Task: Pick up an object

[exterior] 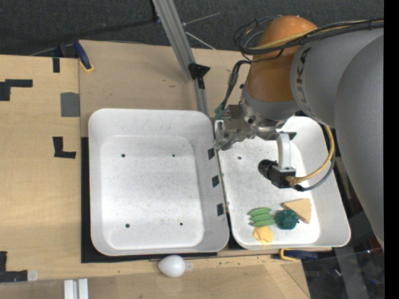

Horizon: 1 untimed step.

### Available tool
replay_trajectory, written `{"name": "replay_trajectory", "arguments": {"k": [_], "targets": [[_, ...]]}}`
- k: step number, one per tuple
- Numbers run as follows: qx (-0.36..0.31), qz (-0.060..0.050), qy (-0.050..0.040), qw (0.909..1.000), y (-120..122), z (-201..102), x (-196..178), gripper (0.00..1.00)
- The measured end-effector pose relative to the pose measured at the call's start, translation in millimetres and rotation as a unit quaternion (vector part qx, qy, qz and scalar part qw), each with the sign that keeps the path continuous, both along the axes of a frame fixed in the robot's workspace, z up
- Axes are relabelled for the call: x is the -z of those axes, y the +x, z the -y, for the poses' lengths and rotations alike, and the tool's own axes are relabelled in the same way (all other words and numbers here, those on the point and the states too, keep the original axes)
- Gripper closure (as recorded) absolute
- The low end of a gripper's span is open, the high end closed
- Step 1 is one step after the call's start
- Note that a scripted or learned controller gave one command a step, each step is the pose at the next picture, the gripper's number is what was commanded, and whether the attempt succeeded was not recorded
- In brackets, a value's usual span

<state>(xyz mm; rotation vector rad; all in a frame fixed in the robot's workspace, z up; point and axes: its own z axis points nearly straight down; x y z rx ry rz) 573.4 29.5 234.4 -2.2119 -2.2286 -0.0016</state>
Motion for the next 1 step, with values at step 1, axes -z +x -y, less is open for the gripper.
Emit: {"name": "replay_trajectory", "arguments": {"k": [1], "targets": [[0.001,0.0,-0.0004,1.0,12.0,-45.3,0.4,1.0]]}}
